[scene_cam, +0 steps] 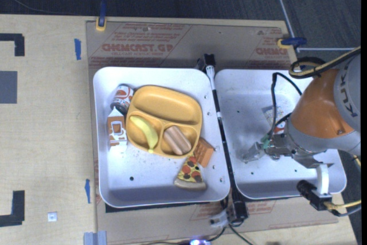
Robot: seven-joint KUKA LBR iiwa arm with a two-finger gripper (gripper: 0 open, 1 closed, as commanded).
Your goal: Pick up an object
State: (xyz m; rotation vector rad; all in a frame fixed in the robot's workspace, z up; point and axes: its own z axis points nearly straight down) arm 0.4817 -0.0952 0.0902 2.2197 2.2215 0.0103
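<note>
The left bin (109, 181) holds a yellow divided plate (166, 103) with a banana (147, 133) and a hot dog (178, 140) in its front compartments. A can (121, 98) and an orange and white carton (116, 130) lie along the plate's left side. A pizza slice (191, 175) and a small brown block (203, 152) rest in front of the plate on the right. My gripper (251, 153) is low over the floor of the right bin (241, 94), near its middle left, apart from all these objects. Nothing shows in it.
The grey arm with its orange band (324, 112) covers the right half of the right bin. A black bracket (312, 195) juts over that bin's front rim. Cables (287, 83) loop above the arm. Both bins sit on a cardboard sheet (143, 43).
</note>
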